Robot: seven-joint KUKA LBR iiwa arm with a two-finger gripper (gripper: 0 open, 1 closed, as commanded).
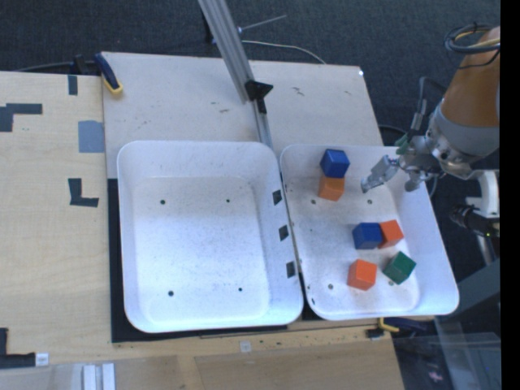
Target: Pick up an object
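Camera view: nothing lifted yet. The grey two-finger end effector [394, 175] hovers open and empty over the right white plastic bin [431, 299], near the blue cube [334, 162] resting against an orange cube [331, 188].

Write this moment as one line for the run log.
gripper: above right bin, far edge, nothing held | six blocks in the right bin: blue block nearest | left bin
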